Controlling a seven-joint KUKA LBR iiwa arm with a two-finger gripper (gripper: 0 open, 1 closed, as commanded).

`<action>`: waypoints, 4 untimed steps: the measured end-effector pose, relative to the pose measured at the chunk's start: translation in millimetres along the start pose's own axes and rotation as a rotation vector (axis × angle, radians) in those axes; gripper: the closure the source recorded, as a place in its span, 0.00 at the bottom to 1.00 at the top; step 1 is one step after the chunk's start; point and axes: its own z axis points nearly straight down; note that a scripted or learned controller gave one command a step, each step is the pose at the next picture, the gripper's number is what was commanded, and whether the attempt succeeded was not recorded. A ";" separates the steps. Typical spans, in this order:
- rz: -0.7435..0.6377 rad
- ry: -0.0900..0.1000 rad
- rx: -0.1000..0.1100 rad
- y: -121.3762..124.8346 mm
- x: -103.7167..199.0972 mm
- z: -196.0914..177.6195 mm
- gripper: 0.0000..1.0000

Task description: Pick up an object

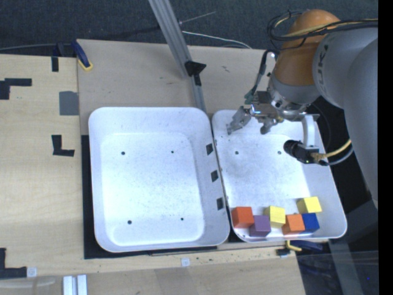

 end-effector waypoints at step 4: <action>0.001 0.000 -0.007 -87.5 -56.9 -1.7 0.00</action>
